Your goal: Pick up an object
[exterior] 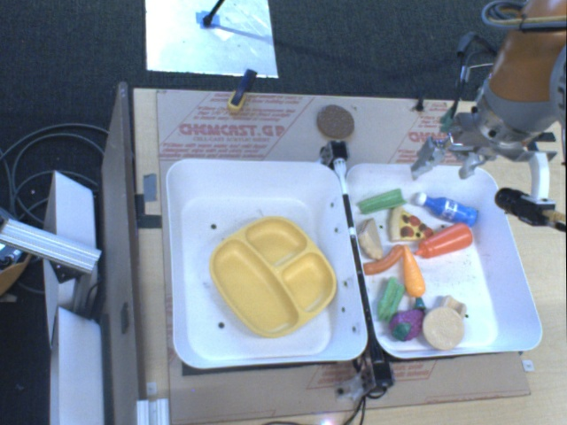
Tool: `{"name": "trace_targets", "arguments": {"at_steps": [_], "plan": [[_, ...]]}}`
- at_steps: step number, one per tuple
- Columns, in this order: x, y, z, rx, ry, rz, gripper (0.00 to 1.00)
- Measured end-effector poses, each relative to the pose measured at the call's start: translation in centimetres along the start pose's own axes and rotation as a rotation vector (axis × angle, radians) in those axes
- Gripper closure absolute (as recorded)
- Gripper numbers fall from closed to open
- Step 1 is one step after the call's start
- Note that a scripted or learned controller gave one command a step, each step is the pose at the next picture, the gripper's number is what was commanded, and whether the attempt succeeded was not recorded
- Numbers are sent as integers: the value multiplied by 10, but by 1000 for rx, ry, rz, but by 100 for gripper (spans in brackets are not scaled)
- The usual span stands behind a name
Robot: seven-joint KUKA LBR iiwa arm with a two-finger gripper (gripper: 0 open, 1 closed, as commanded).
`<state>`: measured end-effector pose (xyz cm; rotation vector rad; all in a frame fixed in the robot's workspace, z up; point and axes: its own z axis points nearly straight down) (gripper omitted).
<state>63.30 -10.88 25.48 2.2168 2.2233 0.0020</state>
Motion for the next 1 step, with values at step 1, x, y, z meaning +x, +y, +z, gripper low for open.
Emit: {"name": "trace_targets", "arguments": {"at_steps": [1], "plan": [[-4,-37,119,11,2,3,0]]}}
